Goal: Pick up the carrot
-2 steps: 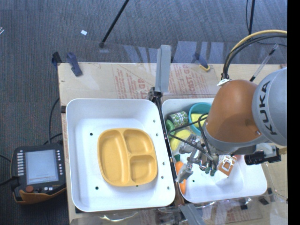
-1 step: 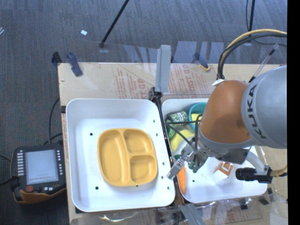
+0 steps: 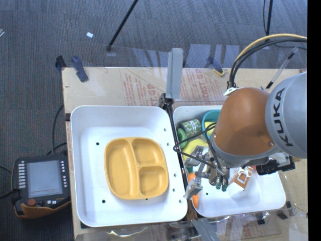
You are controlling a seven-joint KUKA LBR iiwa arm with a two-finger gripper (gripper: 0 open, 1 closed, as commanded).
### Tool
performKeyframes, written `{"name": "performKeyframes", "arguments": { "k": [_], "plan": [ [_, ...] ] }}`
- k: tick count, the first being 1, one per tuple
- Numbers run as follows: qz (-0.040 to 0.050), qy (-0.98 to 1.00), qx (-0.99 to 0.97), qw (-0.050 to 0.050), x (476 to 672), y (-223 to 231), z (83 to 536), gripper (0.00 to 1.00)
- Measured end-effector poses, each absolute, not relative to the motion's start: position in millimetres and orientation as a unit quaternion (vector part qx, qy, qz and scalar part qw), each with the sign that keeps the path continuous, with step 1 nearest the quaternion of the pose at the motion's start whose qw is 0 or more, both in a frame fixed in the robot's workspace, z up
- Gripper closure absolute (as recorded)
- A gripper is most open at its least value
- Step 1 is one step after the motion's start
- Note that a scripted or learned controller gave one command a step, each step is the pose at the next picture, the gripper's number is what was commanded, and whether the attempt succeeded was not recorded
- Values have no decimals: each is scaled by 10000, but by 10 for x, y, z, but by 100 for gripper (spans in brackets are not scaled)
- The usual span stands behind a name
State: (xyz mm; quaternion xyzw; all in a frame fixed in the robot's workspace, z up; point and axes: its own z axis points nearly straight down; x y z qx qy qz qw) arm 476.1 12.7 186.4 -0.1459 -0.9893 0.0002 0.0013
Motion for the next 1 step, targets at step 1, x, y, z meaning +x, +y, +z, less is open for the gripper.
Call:
{"name": "performKeyframes", "arguments": {
  "k": [1],
  "plan": [
    [0, -9897, -1433, 15, 4771, 144, 1954, 100]
  ]
}}
